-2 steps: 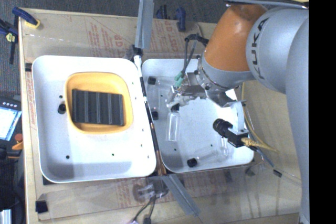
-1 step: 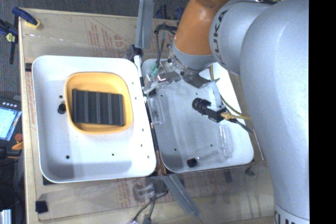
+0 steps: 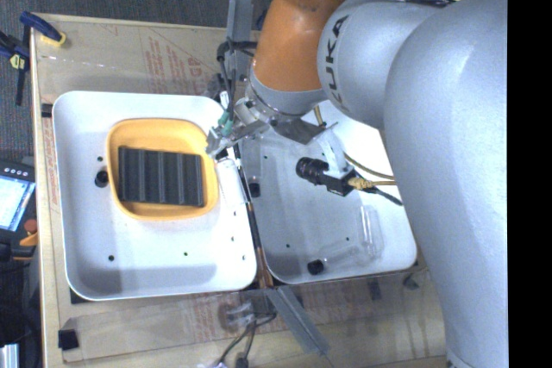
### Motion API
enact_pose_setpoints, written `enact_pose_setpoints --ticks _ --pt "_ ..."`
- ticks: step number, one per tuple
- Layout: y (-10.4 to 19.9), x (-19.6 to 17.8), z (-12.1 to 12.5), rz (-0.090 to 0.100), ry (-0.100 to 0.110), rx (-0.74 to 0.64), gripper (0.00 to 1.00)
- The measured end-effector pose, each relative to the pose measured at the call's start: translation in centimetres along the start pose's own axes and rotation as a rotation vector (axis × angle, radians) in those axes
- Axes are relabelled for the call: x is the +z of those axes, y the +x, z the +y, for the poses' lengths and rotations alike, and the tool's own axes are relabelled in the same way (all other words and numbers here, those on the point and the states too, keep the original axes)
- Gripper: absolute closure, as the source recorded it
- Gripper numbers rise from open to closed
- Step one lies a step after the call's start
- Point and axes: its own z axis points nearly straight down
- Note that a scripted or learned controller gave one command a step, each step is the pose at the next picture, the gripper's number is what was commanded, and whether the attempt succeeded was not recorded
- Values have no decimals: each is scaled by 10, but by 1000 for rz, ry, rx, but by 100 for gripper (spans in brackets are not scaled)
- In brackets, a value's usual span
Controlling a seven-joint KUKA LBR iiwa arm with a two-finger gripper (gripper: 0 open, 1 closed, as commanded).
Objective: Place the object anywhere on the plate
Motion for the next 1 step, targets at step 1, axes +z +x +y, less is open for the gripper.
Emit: enact_pose_setpoints --ticks 1 --pt "0 0 0 0 0 0 0"
